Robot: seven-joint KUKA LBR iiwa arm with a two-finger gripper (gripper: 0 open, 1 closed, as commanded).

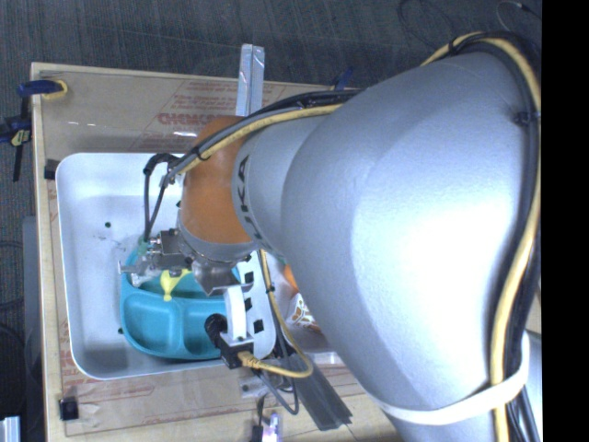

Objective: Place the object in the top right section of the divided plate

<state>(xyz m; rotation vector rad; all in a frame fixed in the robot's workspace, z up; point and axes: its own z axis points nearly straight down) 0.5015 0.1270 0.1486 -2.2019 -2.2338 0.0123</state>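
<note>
Arm reaching down over the blue divided plate in the left bin.

A small yellow object (168, 284) is sitting at the plate's upper rim, directly beneath the wrist hardware, and whether it is lying on the plate or hanging from the tool is unclear. The blue divided plate (166, 325) is lying in the lower half of the left white bin (83, 238), spreading below and to the left of the yellow piece, with its right part passing under the arm. The fingers (170, 267) are sitting just above the yellow piece, buried among metal fittings and cables, so I cannot tell how they are set. The grey arm (396, 238) with its orange band (212, 191) is covering the right side of the desk (110, 90), and something orange and white is peeking out beside the arm, right of the plate.
</note>
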